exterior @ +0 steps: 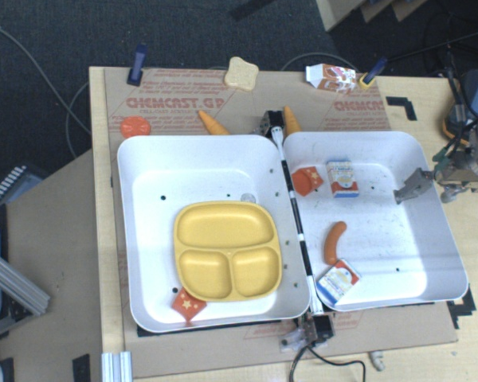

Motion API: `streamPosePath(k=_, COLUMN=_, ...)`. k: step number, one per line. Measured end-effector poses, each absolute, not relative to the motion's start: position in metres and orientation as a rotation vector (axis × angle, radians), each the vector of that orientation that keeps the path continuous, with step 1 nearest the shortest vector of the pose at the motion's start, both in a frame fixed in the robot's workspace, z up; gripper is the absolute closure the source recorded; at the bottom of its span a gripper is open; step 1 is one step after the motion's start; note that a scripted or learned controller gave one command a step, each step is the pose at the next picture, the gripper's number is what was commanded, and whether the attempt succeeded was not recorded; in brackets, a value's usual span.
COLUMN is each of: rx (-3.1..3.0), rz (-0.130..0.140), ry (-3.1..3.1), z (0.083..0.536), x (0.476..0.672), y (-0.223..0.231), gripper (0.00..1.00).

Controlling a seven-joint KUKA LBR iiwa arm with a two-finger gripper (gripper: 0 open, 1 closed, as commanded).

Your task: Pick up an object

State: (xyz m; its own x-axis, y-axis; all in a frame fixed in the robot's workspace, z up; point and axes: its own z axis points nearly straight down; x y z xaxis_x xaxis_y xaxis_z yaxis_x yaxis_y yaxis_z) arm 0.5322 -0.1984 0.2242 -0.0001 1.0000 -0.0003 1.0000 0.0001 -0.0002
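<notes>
Two shallow white bins sit side by side on a tan surface, seen from above at a slant. The left bin holds a yellow divided plate near its middle, with a small red block touching the plate's near left corner. The right bin holds four things: a red piece and a small blue-and-white carton side by side at its far left, a sausage lying lengthwise near the middle left, and a second small carton just near of it, tilted. The gripper hangs at the right bin's far right edge, well apart from all four things; whether the jaws are wide or narrow cannot be told, and nothing shows between them. Beyond the bins on the surface lie a bread slice, a carrot, an orange disc and a milk carton.
</notes>
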Motion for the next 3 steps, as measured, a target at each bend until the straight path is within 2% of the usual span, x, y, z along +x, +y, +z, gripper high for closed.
streamPosePath(k=1, rx=2.221, rz=-0.001, ry=2.224, z=0.142, x=0.525, y=-0.11, gripper=0.0)
streamPosePath(k=2, rx=2.223, rz=-0.002, ry=2.225, z=0.098, x=0.526, y=-0.091, gripper=0.0)
streamPosePath(k=3, rx=2.225, rz=-0.003, ry=2.223, z=0.084, x=0.505, y=-0.097, gripper=0.0)
